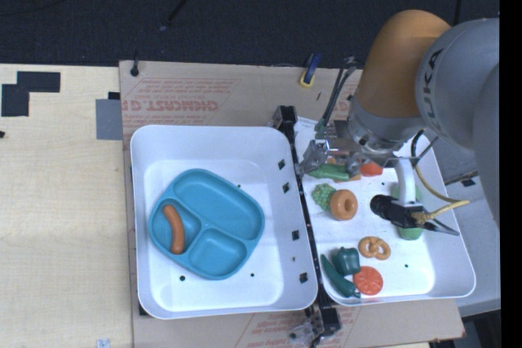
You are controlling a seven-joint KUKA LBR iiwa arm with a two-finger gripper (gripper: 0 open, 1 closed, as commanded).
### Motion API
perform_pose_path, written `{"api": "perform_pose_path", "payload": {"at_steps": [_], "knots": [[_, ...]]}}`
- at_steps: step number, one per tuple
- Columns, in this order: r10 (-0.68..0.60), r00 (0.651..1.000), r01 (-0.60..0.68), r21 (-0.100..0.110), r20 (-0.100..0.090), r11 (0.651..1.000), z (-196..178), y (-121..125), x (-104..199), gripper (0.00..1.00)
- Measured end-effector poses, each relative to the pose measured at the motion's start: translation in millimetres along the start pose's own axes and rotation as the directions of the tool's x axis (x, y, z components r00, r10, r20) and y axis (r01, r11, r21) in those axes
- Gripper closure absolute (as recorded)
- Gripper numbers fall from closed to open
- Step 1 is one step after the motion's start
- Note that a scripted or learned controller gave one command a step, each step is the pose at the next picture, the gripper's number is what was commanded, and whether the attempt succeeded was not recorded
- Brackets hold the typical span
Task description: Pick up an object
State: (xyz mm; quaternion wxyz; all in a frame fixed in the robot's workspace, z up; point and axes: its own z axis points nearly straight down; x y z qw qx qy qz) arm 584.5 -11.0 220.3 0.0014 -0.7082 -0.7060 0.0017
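My gripper [320,152] is down at the right bin's [457,273] 11 o'clock corner, can't tell its state, hovering over the green veggie [329,172] since it's closest, with the donut [343,204] just off at 5 o'clock.

Two white bins [155,159] sit side by side. The left one holds one blue tray [232,212] with one sausage [174,228] in it. In the right bin: one donut [343,204], one pretzel [374,248], one tomato [369,281], and several green vegetables I can't count exactly.
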Motion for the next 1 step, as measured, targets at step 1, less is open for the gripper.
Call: {"api": "perform_pose_path", "payload": {"at_steps": [1], "knots": [[-0.002,1.000,0.002,-0.001,0.000,1.000,-1.9,-0.8,0.5,1.00]]}}
